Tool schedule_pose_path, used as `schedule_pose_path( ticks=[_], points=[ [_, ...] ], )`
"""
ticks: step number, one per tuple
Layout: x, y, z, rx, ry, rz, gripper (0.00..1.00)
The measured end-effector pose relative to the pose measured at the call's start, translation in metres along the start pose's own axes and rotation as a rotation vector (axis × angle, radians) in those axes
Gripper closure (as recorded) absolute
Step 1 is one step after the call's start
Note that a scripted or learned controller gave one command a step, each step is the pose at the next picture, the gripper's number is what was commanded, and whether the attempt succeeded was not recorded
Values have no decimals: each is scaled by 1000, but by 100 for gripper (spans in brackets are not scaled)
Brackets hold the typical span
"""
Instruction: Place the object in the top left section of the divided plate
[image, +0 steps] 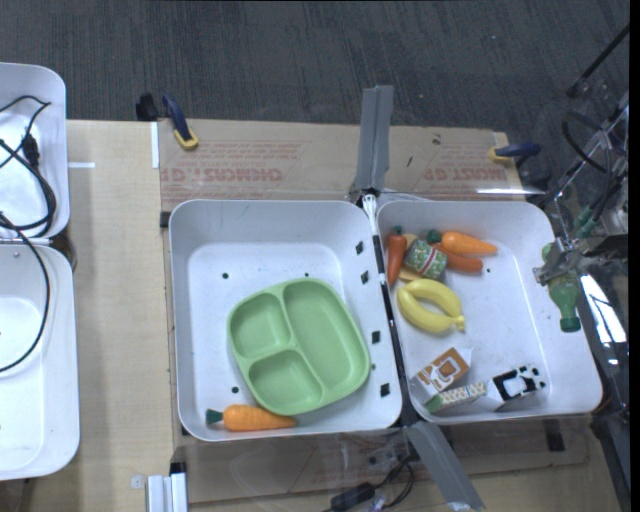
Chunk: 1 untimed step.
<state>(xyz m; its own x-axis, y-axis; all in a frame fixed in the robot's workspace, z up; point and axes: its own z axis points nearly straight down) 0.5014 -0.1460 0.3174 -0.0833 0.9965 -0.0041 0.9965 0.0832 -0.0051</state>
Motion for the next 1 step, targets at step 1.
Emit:
schedule_pose_path(
  ticks=[1],
  points=[
    [58,-19,89,-2,4,-127,100]
  ],
)
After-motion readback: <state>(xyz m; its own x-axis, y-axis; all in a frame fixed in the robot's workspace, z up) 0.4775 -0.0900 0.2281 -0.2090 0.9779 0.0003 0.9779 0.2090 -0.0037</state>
